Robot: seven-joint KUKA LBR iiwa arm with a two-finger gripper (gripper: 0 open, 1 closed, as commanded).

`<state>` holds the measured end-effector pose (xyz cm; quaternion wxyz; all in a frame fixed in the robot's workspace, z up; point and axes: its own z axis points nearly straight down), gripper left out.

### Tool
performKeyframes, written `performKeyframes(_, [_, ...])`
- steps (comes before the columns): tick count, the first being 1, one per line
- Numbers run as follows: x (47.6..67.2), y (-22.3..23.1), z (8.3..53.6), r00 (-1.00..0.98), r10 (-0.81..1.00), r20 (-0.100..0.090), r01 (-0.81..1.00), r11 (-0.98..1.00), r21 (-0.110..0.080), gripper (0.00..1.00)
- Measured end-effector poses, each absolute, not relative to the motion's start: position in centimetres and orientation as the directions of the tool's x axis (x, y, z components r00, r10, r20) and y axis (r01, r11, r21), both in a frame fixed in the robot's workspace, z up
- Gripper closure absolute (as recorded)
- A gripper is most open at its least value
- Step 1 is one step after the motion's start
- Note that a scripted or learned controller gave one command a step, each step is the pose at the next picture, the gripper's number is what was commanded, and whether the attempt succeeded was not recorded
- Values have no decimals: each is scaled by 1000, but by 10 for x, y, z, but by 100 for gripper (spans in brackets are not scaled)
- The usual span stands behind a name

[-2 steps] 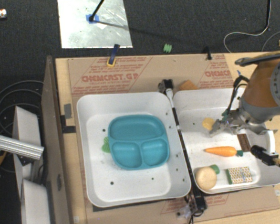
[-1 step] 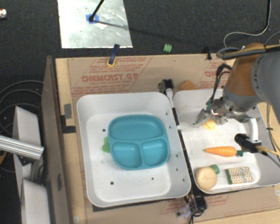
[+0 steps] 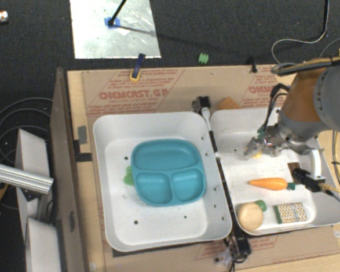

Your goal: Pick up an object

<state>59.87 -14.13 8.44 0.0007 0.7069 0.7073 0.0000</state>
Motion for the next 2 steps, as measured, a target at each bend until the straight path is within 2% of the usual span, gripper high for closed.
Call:
performKeyframes(1, [588,-156,84,0,1000,-1,1000,0,1,0])
performKeyframes(2, [559,-147,91,0,1000,0,1000,0,-2,0])
